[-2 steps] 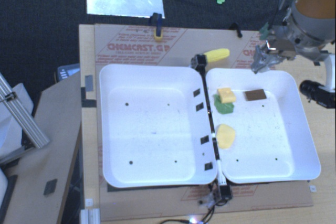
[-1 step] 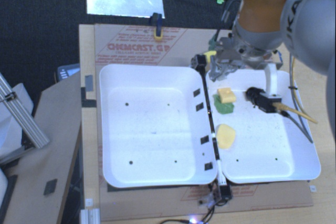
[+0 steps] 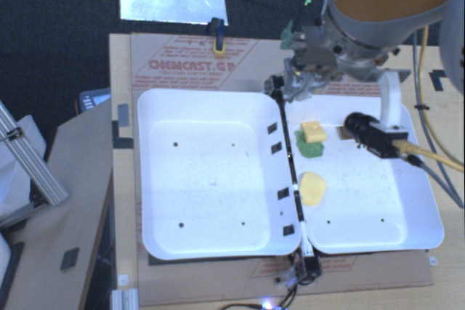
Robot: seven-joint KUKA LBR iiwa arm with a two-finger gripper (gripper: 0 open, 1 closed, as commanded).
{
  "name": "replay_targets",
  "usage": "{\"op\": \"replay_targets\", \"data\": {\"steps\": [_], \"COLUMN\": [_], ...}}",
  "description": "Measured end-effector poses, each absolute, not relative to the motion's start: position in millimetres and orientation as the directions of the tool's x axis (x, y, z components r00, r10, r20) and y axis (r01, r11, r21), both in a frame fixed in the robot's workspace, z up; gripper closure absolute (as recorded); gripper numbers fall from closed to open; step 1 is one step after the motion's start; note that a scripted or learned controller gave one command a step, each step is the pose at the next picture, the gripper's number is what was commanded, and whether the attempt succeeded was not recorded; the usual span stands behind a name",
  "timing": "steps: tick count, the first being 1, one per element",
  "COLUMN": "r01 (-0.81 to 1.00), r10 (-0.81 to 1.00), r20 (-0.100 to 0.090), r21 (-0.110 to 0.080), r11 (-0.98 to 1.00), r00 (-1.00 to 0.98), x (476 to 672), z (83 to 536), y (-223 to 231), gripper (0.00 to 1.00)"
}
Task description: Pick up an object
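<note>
Three small objects lie in the right bin point(image 3: 407, 229) near its left wall. A yellow block point(image 3: 314, 131) rests against a green piece point(image 3: 311, 149) just in front of it. Further forward lies a pale yellow rounded lump point(image 3: 312, 189). My gripper point(image 3: 296, 87) hangs over the back left corner of the right bin, behind the yellow block and apart from it. The wrist's bulk hides its tip. I see nothing held in it.
The left bin point(image 3: 149, 178) sits beside the right one, joined along a black-clipped divider point(image 3: 289, 170). A black unit on a white bracket point(image 3: 370, 133) juts over the right bin's back. Cables point(image 3: 436, 156) trail to the right.
</note>
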State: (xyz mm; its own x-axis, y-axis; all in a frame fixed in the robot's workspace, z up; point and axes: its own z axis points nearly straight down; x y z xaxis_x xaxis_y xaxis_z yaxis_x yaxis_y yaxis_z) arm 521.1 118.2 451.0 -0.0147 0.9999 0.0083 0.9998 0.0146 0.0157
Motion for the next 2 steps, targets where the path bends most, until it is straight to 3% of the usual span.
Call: {"op": "replay_targets", "data": {"steps": [1,2], "r01": [1.000,1.000], "r10": [1.000,1.000], "r20": [0.006,-0.002], "r21": [0.012,0.004], "r11": [0.011,-0.005], "r00": [-0.011,0.005], "x": [517.4,602.4], "z": [538.3,534.0], "y": [182.3,132.8], "gripper": [1.00,1.00]}}
